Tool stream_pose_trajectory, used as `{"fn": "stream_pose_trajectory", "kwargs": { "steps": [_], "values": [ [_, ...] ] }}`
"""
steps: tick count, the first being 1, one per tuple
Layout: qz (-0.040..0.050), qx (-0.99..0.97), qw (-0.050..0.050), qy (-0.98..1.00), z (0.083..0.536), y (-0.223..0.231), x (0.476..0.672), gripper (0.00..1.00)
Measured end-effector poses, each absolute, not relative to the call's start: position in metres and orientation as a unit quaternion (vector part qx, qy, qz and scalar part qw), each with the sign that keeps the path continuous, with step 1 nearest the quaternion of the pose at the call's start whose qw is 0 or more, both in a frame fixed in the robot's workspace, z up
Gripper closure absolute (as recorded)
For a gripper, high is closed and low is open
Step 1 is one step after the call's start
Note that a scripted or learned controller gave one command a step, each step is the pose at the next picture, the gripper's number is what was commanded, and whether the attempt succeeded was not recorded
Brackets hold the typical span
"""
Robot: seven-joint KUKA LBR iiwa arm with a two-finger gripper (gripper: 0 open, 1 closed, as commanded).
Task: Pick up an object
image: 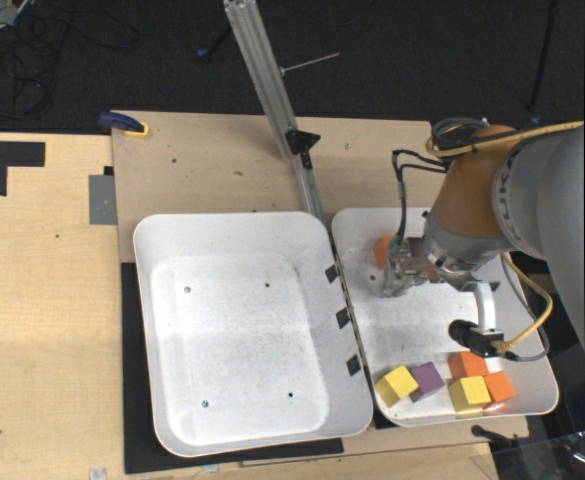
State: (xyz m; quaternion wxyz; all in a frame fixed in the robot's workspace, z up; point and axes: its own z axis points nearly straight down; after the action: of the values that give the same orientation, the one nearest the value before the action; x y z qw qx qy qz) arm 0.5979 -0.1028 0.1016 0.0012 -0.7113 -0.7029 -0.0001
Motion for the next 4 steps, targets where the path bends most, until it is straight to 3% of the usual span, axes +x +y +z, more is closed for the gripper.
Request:
{"fn": "stream_pose_trajectory", "kwargs": {
  "steps": [3, 4],
  "values": [
    [-0.0008, -0.707, -0.001, -0.707, 0.279, -0.099, 0.605, 1.00],
    [0.0008, -0.706, 0.002, -0.708, 0.258, -0.046, 0.602, 1.00]
  ]
}}
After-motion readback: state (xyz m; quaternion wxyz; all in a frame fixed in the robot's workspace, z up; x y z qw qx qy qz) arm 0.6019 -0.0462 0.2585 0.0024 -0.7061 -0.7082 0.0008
